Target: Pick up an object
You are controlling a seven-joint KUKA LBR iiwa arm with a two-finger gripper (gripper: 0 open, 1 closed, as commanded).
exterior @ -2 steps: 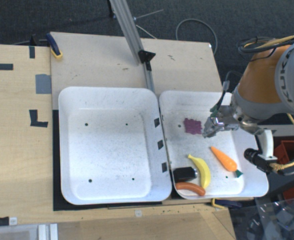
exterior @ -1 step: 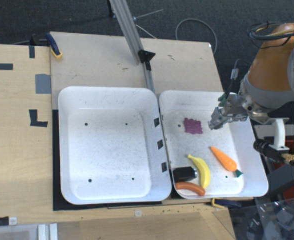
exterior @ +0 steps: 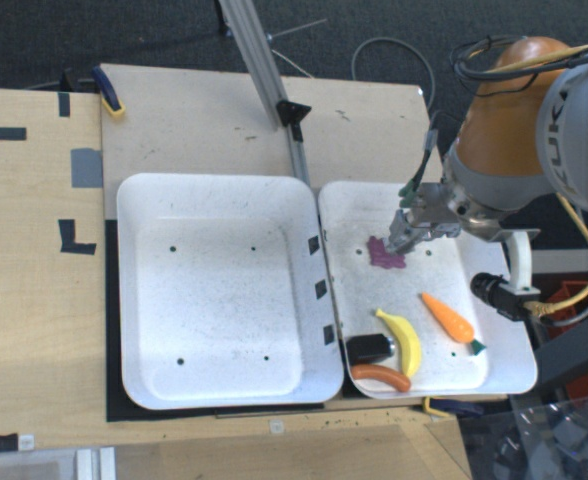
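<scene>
1. Gripper (exterior: 406, 234) is hanging low in the right bin (exterior: 494, 373), just above and beside the purple object (exterior: 385, 253); finger state: cannot tell, the tips are blurring into the wrist.
2. Purple object is lying on the bin floor, upper middle, apart from the banana (exterior: 404, 339), carrot (exterior: 447, 318), black block (exterior: 368, 348) and red sausage-like piece (exterior: 382, 376).
3. Doing it well, as a judgement: centring over the purple piece, descending straight, closing only once straddling it; it is looking small and flat, so slipping is likely.

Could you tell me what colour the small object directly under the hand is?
Purple; the small object shows best in the camera view.
</scene>
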